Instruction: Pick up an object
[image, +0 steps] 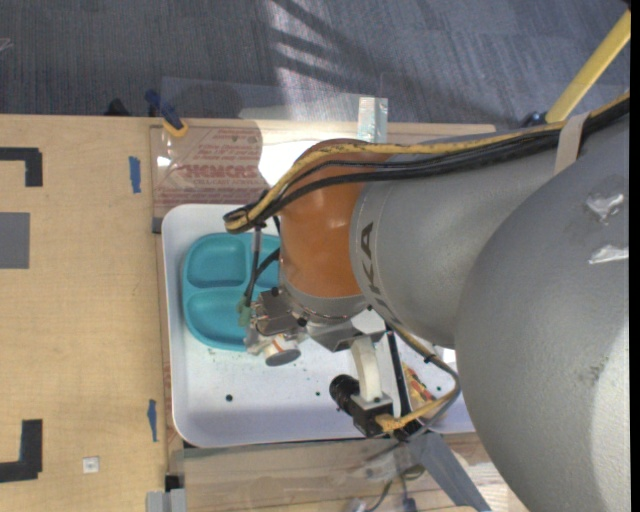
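- The arm enters from the right of the camera view and covers most of the right half; its orange band sits above the wrist, over the bin.
- Black and yellow cables run along the top of the arm and hang down beside the orange band.
- The hand is positioned low over the white bin, at the right edge of the turquoise tray.
- Hand state: cannot tell; the wrist hardware hides the tips, and no object is seen held.
- The turquoise tray, a two-compartment dish, lies flat in the upper left part of the white bin. Its right side is hidden beneath the wrist.
- Small dark specks lie on the bin floor below the tray.
- The bin rests on the counter, a tan board surface with black corner marks and blue tape pieces along its edge.
- A clear plastic sheet with red print lies just beyond the bin's far edge.
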